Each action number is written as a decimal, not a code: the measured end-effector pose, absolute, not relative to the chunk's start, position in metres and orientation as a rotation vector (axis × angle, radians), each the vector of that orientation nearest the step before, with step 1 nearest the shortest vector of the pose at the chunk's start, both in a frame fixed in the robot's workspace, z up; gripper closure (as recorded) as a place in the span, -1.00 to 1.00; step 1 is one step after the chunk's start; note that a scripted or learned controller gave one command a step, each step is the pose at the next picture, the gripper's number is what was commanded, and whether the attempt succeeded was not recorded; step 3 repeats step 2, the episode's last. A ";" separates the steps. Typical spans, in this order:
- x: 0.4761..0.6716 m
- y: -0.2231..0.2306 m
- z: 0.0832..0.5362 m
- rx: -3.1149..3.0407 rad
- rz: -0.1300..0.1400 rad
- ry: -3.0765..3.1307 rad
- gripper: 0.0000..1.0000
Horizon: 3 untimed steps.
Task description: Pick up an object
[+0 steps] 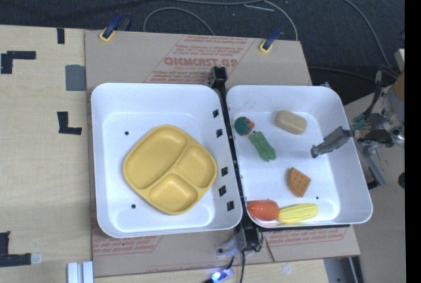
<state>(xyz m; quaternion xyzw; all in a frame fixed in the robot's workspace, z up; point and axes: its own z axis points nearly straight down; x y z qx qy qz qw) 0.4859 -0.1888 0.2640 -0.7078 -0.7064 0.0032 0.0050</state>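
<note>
- A yellow divided plate [170,168] is seen in the left bin [105,163].
- In the right bin [348,189] are laid a green toy [262,143], beige block [291,122], orange waffle piece [298,181], tomato [264,210] and corn cob [298,212].
- The gripper [327,143] is seen over the right bin's right side, nothing held; its opening cannot be told.

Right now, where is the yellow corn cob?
The corn cob lies in the right bin, along its near edge, right beside the red-orange tomato and below the orange waffle piece.
</note>
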 end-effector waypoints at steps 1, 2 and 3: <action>0.488 -0.189 0.268 -2.218 0.004 -2.220 -1.00; 0.485 -0.198 0.213 -2.217 0.009 -2.215 -1.00; 0.485 -0.198 0.213 -2.217 0.009 -2.215 -1.00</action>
